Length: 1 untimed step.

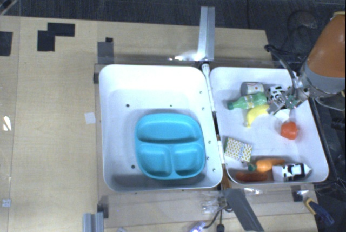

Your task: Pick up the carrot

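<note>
Carrot: smooth orange, tapered, lying flat against near wall of right bin, wedged between a dark red piece and a black-and-white toy; crowding probably leaves little room for a grasp. Patterned square just left. Orange round fruit, banana, green bottle further up. Gripper hovers well apart from carrot; fingers' state cannot tell. Blue plastic tray in left bin

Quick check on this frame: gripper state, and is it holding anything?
Gripper: at the right bin's far right side, near the green bottle; open or closed cannot be told. Nothing visibly held. The carrot lies at that bin's near edge, apart from it.
</note>
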Motion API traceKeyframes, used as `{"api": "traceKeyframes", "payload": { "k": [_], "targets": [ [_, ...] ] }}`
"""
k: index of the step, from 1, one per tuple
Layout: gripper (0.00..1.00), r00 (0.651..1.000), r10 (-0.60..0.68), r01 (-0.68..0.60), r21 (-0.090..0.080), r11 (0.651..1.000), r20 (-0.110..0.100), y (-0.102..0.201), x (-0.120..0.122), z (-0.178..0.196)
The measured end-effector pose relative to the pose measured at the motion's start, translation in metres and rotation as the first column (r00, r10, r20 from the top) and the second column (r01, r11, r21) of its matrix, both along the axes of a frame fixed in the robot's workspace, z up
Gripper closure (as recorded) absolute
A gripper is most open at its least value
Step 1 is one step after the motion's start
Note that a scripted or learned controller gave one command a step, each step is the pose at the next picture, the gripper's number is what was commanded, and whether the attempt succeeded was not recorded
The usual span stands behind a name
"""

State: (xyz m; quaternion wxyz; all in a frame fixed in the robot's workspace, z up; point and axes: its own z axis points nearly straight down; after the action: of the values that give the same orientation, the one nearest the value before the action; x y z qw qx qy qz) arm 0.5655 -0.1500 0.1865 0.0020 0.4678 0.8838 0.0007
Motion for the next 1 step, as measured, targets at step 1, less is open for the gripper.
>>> {"api": "traceKeyframes", "payload": {
  "k": [1],
  "targets": [
    [1.00,0.970,0.242,-0.242,-0.002,0.970,0.001,-0.0058,-0.0380,0.0315]
  ]
}}
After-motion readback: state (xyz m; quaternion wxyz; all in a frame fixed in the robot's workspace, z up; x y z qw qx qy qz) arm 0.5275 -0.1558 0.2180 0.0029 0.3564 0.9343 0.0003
